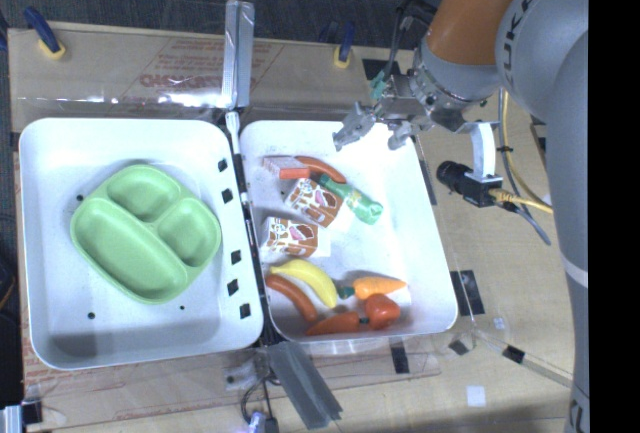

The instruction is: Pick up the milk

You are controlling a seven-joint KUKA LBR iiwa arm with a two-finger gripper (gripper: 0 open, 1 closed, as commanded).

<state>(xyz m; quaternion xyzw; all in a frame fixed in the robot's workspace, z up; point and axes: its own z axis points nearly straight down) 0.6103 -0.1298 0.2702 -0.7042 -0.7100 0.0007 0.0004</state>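
Camera view, front to back: banana (310, 282) and carrot (378, 286) sit nearest in the right bin (432, 251), milk (291, 236) lies mid-bin untouched, and the tool (378, 128) hangs spread wide and empty over the far rim, so the grab's all ahead.

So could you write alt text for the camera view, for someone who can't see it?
A robot gripper, open and holding nothing, hovers over the far edge of the right bin, which holds milk cartons, a banana and other toy food. The left bin holds a green divided plate.
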